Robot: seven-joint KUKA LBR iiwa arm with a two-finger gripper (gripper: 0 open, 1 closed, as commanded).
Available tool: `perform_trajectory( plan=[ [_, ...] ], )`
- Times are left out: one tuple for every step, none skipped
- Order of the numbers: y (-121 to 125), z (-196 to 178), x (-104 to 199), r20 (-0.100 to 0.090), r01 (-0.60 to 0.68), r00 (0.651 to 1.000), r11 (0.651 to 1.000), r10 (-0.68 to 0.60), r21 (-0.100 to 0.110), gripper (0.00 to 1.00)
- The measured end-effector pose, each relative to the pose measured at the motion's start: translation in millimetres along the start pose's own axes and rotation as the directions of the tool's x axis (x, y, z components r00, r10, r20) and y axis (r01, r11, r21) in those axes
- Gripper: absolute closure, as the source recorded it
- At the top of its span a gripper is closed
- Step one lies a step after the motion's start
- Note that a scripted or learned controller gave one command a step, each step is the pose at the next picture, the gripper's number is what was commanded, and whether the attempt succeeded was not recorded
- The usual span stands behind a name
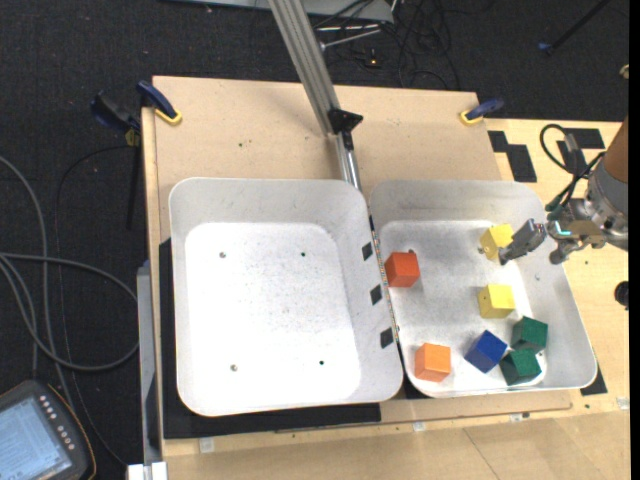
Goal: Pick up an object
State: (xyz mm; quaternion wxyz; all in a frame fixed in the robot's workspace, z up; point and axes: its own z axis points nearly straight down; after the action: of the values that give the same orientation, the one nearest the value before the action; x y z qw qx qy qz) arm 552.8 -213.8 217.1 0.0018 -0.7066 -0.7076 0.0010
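The right bin (440, 226) holds several blocks. A red-orange block (402, 268) lies near its left wall. One yellow block (495, 237) sits at the upper right, and a second yellow block (497, 299) lies below it. Along the bin's front are an orange block (433, 361), a blue block (487, 350) and two green blocks (530, 332) (520, 367). My gripper (538, 247) hangs over the bin's right side, open, with nothing between its fingers. Its left finger (517, 245) is just right of the upper yellow block.
The left bin (265, 288) lies beside the right one, with black clips on their shared edge (378, 293). A metal pole (305, 53) slants in from the top. Clamps (160, 103) (482, 111) hold the bench's back corners.
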Motion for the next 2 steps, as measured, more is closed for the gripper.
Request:
perform_trajectory(
  plan=[
    [1, -2, 0, 0.001, 0.001, 1.000, 1.000, -0.001, -0.004, 0.00],
    [5, 57, 9, -0.001, 0.002, 1.000, 1.000, -0.002, 0.001, 0.00]
  ],
)
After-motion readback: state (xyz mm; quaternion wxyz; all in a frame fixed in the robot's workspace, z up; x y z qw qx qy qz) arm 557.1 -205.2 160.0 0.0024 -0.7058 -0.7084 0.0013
